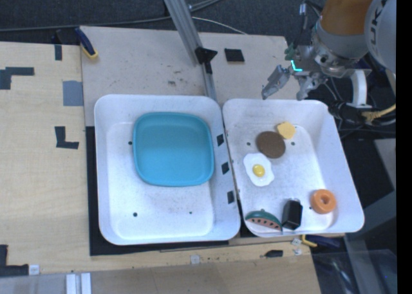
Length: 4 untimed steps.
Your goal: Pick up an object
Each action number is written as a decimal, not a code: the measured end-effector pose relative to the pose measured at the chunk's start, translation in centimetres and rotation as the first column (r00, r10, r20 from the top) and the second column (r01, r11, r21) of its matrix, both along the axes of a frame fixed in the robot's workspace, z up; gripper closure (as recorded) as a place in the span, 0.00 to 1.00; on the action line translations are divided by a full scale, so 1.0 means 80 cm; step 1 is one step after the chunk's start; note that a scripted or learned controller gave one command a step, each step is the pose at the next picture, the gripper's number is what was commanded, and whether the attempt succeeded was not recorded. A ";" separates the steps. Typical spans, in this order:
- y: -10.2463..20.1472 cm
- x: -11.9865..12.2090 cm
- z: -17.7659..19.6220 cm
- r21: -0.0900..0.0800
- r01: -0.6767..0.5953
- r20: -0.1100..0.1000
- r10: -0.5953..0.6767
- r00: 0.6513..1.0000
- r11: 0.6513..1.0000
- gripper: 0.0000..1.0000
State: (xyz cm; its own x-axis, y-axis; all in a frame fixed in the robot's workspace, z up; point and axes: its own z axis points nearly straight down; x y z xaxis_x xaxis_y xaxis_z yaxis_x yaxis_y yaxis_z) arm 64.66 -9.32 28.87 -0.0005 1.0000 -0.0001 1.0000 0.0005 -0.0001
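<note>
1. Here, the grey arm with its orange band reaches in at the upper right, and its two-finger gripper [290, 87] hangs above the far rim of the right-hand shallow white plastic bin [335, 133].
2. Its slim metal fingers [275, 83] stand spread apart, released, with nothing between them.
3. Just below the gripper, inside that bin, a small yellow lumpy toy piece [286, 130] touches the upper right edge of a flat brown round disc [271, 145].
4. Near the disc, toward the bin's middle, lies a flat toy fried egg, white with a glossy yellow yolk [259, 170].
5. Along the near wall sit a watermelon-slice toy with a green rind [264, 221] and, just beside it, a small black blocky object [291, 214].
6. An orange ring-shaped toy doughnut [323, 201] rests at the near right corner, apart from the black object.
7. The left-hand shallow white bin [116, 215] carries a smooth light-blue square plate with rounded corners [173, 148].
8. Both bins rest on a pale wooden tabletop [38, 157] marked with dark tape patches, and an angled metal rail [183, 19] crosses it behind the bins.
</note>
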 end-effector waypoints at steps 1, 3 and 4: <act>0.000 0.000 0.000 0.000 0.000 0.000 0.000 1.000 1.000 0.00; 0.003 -0.007 -0.137 0.000 0.000 -0.005 0.000 1.000 1.000 0.00; 0.005 -0.011 -0.191 0.000 0.000 -0.004 0.000 1.000 1.000 0.00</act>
